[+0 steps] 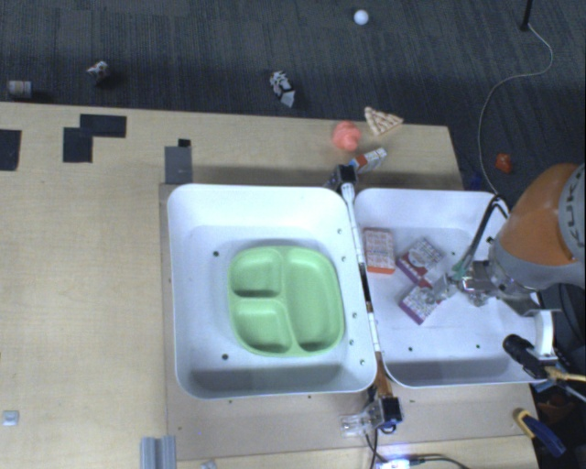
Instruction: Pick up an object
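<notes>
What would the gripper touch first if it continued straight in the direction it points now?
Probably the small purple-and-white packet in the right bin. The gripper points left and downward at it, very close, though its height above it is unclear.

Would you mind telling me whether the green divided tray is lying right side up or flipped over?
Right side up: the green tray lies flat in the left bin, its three compartments facing upward.

A pale wooden surface (82,302) is seen from above, marked near its far left edge with dark rectangular patches (92,136). Beyond it, a dark grey carpeted floor (229,46) is strewn with small bits of debris, among them a white ball (361,16). A thin cable (513,82) is looped across the floor at the right.
</notes>
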`<state>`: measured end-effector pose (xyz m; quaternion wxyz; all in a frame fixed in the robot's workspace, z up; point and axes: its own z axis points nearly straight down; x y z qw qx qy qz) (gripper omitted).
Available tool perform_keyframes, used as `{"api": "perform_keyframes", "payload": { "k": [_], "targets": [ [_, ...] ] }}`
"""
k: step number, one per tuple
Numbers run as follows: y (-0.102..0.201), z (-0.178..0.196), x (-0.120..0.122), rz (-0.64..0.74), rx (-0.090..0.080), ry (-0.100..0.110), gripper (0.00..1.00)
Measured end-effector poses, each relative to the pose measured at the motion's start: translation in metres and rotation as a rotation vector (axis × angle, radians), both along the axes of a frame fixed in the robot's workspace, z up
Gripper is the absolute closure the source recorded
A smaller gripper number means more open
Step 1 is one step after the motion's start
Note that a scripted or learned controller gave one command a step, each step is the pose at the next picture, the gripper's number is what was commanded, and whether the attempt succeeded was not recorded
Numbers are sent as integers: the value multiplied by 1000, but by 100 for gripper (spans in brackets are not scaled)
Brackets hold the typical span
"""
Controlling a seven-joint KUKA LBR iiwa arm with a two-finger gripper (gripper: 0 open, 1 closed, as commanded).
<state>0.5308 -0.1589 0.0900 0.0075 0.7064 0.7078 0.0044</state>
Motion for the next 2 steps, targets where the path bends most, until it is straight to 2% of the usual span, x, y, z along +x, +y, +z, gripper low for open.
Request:
{"api": "perform_keyframes", "payload": {
  "k": [1, 2],
  "targets": [
    [42, 0, -33, -1, -1, -3, 0],
    [45, 13, -30, 4, 4, -8, 100]
  ]
}}
